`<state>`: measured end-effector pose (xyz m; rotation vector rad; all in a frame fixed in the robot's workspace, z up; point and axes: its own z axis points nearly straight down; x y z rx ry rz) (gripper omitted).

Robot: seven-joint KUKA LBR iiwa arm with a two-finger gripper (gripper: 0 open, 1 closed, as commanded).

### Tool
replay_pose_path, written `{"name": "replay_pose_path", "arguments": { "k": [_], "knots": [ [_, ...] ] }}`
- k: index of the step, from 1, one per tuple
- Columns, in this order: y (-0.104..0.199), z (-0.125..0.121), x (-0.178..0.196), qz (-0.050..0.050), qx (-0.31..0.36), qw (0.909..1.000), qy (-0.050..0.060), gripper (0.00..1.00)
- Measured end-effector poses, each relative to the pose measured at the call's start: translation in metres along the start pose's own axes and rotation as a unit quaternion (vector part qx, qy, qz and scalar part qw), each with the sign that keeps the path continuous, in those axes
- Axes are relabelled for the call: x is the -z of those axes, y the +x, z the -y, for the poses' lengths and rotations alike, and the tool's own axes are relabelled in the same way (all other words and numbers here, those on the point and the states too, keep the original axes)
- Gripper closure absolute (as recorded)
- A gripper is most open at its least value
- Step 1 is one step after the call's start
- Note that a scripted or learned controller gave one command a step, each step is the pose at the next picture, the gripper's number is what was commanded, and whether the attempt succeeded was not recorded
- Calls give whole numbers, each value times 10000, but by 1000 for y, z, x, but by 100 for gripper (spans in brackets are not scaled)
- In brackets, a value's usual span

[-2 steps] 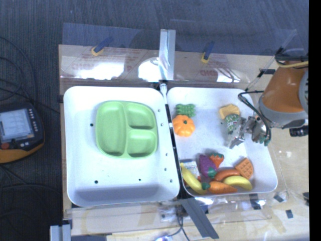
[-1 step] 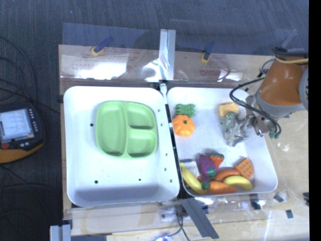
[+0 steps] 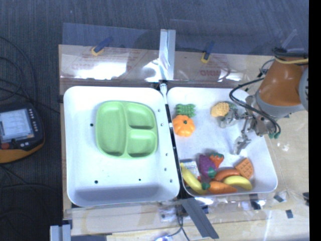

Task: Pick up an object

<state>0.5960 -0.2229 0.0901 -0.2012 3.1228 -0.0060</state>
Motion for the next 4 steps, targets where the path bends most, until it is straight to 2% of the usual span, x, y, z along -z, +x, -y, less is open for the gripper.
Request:
{"name": "replay_pose_path", "arguments": {
  "k": [1, 2, 4],
  "knots": [
    [83, -10, 2, -9, 416, 9991, 1, 0],
    [-9, -97, 1, 15, -236, 9997, -16, 0],
    [24, -129, 3, 40, -132, 9999, 25, 0]
  ]
}}
